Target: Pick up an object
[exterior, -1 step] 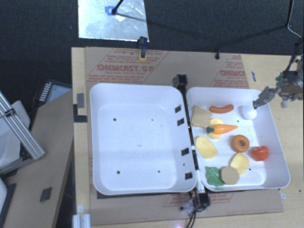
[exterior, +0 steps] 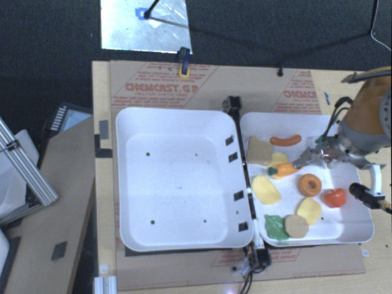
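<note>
The right bin (exterior: 361,228) holds several toy foods. Among them are a sausage (exterior: 285,141), a tan bread slice (exterior: 260,150), an orange carrot (exterior: 284,169), an orange ring-shaped piece (exterior: 310,185) and a red tomato (exterior: 335,197). Also there are two yellow pieces (exterior: 266,190) (exterior: 309,211), a tan disc (exterior: 297,226) and a green piece (exterior: 275,225). My gripper (exterior: 301,160) reaches in from the right and is low over the bin, its tip just right of and above the carrot. I see nothing held in it.
The left bin (exterior: 131,124) lies beside the right one, with black clips (exterior: 239,195) along the shared wall. A black part of the arm (exterior: 366,196) hangs over the right bin's right edge. A silver sheet (exterior: 122,17) lies at the back.
</note>
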`<state>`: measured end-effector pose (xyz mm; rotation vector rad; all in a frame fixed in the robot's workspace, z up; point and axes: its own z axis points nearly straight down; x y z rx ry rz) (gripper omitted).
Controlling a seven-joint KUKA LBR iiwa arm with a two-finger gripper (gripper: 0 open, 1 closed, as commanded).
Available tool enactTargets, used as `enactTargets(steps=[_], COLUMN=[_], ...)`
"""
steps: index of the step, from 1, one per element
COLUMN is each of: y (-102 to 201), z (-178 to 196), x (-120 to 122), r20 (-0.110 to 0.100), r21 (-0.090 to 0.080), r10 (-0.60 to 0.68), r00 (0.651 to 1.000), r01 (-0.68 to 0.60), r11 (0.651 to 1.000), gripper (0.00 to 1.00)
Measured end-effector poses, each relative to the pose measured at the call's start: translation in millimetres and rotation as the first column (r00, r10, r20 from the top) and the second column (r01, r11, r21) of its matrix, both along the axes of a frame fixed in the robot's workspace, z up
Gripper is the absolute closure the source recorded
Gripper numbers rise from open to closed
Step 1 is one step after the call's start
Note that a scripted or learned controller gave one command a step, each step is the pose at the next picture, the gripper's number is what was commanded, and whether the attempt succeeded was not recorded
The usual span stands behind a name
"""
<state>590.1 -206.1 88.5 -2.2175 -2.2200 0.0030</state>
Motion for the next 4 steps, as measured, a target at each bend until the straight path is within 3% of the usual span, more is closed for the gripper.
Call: enactTargets(steps=[1, 2, 3, 4], y=[25, 58, 115, 111], z=[-4, -4, -4, 7], x=[77, 14, -4, -2], r20=[-0.023, 0.000, 0.002, 0.007], r21=[-0.003, 0.001, 0.001, -0.001], r10=[0.014, 0.000, 0.007, 0.003], r00=[1.000, 1.000, 1.000, 1.000], r01=[-0.014, 0.000, -0.007, -0.003], r11=[1.000, 1.000, 1.000, 1.000], gripper=[0.00, 0.00, 0.00, 1.00])
